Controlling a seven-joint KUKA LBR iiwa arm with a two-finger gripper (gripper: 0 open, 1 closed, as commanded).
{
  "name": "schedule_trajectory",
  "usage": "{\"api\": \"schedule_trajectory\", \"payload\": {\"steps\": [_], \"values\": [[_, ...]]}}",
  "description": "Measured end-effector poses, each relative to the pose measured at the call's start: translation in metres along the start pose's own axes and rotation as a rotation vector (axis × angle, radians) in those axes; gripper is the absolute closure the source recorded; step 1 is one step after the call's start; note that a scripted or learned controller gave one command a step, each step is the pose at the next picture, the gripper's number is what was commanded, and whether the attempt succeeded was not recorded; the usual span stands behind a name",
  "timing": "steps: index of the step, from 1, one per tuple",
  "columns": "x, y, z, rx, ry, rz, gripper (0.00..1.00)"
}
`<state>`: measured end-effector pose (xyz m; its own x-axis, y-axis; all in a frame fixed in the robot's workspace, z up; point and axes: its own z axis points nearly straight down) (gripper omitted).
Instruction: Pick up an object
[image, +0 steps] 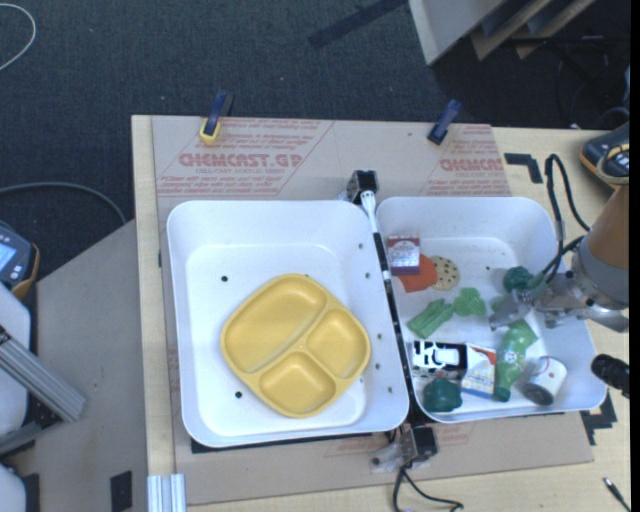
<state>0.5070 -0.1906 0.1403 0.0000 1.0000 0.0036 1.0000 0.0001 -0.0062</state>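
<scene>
My claw (518, 310) sits low over the right bin's (470, 210) clutter for a pick; grip state unclear.

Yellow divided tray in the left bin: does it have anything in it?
Empty. All three compartments of the yellow tray show bare yellow plastic; it lies flat in the left bin.

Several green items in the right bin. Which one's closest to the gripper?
The dark green piece by the bin's right wall, just left of the gripper. The lighter green pieces sit further left, and the dark green lump lies at the front.
</scene>
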Motion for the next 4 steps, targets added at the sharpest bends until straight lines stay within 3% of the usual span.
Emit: {"api": "schedule_trajectory", "payload": {"steps": [1, 2, 4], "values": [[0.0, 0.001, 0.052, -0.005, -0.003, 0.0, 0.0], [-0.002, 0.002, 0.037, -0.014, -0.009, 0.002, 1.0], [0.0, 0.005, -0.081, -0.015, -0.008, -0.001, 1.0]]}}
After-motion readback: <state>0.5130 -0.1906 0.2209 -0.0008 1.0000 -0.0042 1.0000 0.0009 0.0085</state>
